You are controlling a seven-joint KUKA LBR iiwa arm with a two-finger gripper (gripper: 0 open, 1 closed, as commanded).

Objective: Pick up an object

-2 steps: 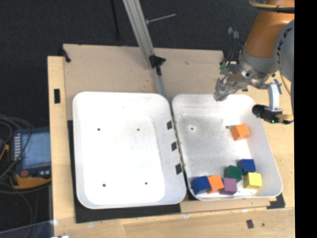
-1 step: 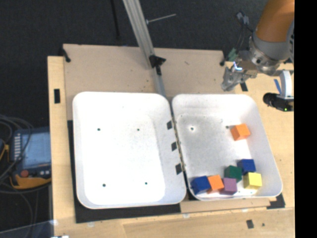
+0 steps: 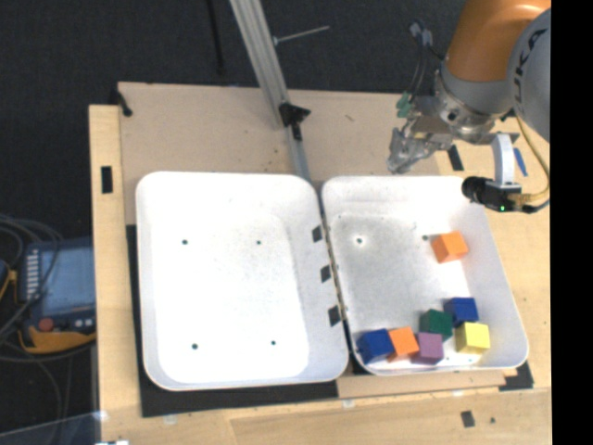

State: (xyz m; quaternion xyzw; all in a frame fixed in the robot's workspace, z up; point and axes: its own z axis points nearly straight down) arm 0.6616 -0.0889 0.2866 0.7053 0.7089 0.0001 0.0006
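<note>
Left bin holds nothing I can grip, so I pass over it; the work is all in the right bin. Along that bin's near wall sits a tight cluster: a blue cube, touching it an orange cube, then a purple cube, a green cube just behind, a second blue cube and a yellow cube at the right end. These touch or nearly touch, and I judge a descent there would likely land a finger on a neighbour or against the wall. The lone orange cube, well apart from the rest in the far right part of the bin, is my pick: open floor on every side. The tool hangs above the bin's far rim, over the bench, carrying nothing; whether its fingers are apart or together I cannot tell at this resolution. Plan: confirm the fingers are spread, translate toward the near right until centred over the lone cube, square the fingers to two opposite faces, descend straight, close, lift slowly. Risk: the cube skidding on the smooth floor if contact is off-centre.
</note>
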